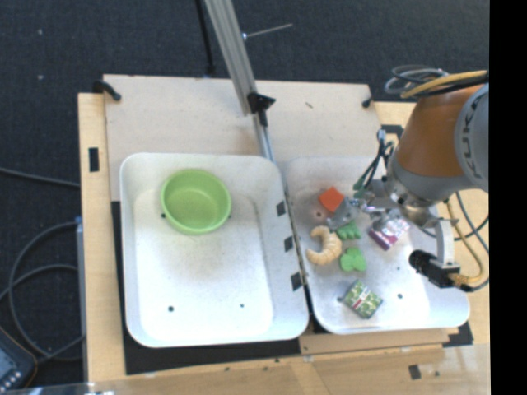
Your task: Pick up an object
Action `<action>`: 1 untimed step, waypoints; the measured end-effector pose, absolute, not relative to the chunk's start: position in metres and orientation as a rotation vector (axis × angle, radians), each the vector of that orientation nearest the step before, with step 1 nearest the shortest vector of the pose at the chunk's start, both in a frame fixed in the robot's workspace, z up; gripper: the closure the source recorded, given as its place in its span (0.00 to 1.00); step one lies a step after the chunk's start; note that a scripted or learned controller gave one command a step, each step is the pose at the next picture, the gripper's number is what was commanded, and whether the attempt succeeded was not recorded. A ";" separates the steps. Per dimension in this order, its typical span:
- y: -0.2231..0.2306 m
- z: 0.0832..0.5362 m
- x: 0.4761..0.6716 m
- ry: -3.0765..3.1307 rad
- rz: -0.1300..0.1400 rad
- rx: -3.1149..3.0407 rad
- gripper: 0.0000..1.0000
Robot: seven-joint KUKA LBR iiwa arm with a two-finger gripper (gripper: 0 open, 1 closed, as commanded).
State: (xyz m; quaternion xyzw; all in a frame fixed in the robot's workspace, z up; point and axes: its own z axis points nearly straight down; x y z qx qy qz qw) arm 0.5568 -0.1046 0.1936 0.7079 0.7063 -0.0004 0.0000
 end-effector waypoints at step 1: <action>-0.107 0.147 0.564 2.219 -0.006 2.225 0.00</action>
